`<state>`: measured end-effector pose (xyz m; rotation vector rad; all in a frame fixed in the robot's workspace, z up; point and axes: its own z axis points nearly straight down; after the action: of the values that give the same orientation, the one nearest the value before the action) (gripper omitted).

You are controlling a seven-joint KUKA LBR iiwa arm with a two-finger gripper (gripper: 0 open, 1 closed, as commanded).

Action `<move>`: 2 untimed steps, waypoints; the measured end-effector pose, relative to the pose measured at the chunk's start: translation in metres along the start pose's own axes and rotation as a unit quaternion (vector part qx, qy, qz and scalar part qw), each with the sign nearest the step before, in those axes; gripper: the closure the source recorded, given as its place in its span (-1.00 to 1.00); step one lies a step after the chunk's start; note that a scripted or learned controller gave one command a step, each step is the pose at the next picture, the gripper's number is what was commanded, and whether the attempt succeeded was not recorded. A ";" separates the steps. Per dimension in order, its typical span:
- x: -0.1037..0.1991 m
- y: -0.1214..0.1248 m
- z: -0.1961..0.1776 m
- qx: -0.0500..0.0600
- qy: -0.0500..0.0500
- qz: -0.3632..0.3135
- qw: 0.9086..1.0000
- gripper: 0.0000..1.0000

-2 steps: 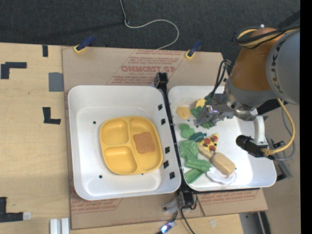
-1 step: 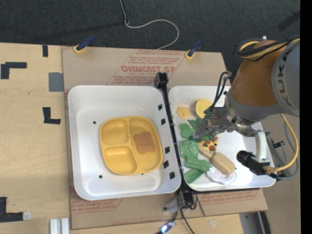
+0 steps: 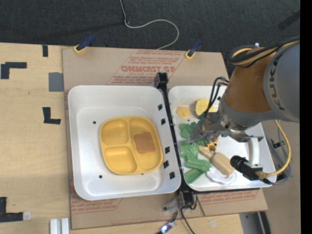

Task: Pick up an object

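Gripper [image 3: 202,133] down in right bin [image 3: 265,152], over the green toy pieces [image 3: 191,147]; can't tell from this angle if clenched or released. Pile there: green pieces, pale yellow piece [image 3: 183,112], brighter yellow piece [image 3: 202,106] near the back, tan block [image 3: 220,164] on a white item [image 3: 220,177] at front. Left bin [image 3: 83,130] holds yellow divided tray [image 3: 129,145], brown square [image 3: 144,143] in its right compartment.

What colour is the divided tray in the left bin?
Yellow tray, with a brown square in one compartment; seen in the camera view.
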<state>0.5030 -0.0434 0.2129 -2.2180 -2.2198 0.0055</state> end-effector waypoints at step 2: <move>0.006 -0.008 -0.006 0.000 0.000 0.000 1.000 1.00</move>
<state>0.4951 -0.0376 0.2188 -2.2175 -2.2210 0.0048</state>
